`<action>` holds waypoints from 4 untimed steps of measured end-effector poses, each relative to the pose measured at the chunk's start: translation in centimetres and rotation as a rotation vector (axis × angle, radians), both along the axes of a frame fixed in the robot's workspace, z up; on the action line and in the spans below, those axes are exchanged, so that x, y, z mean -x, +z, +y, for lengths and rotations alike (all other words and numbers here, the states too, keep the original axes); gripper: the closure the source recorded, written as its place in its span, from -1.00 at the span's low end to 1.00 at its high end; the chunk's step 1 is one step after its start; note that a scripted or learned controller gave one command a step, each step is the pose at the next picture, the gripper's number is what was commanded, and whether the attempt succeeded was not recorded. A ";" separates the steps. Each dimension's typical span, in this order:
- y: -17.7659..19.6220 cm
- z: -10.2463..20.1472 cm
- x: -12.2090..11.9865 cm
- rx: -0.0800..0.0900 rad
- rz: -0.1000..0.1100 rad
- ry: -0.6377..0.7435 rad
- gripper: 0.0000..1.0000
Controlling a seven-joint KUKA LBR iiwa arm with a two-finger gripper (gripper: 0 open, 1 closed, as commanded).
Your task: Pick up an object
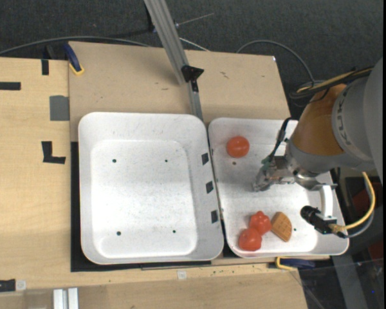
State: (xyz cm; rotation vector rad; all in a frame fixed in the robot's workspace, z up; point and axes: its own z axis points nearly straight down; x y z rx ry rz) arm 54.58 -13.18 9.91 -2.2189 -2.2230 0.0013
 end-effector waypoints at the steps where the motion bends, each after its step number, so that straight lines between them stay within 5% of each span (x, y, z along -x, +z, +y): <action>1: 4.4 -0.4 0.4 0.001 -0.003 -0.002 1.00; 2: 10.6 0.0 0.7 0.001 -0.006 0.000 1.00; 3: 11.4 0.0 0.7 0.000 -0.001 0.000 1.00; 4: 10.5 5.5 0.7 -0.002 0.002 0.004 1.00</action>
